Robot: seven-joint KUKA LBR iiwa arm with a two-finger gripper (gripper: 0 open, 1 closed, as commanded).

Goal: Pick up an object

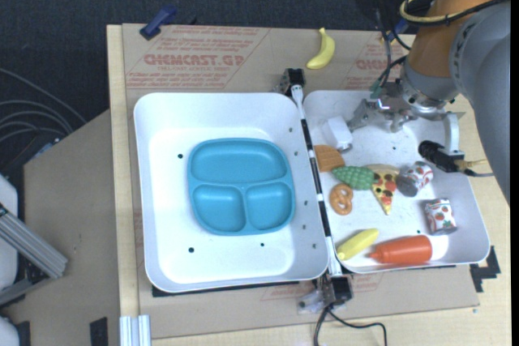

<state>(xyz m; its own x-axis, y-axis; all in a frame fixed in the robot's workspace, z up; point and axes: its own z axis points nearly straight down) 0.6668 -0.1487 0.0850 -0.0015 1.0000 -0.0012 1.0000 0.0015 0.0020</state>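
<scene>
The right bin (466, 198) holds several small things: a white piece (336, 131), an orange-brown wedge (327, 157), a green leafy piece (357, 176), a pizza slice (384, 187), a pretzel (341, 198), a yellow banana (357, 242), a long orange-red piece (403, 250), a red-and-white cube (439, 214) and a small grey and red thing (415, 177). My gripper (383, 111) hangs over the far part of this bin, just right of the white piece. I see nothing held in it.
In the left bin (154, 174) lies a blue divided plate (241, 184). A second yellow banana (322, 51) lies on the bench behind the bins, and a blue thing (158, 23) sits at the bench's far left corner. The grey arm (478, 53) covers the right bin's far right corner.
</scene>
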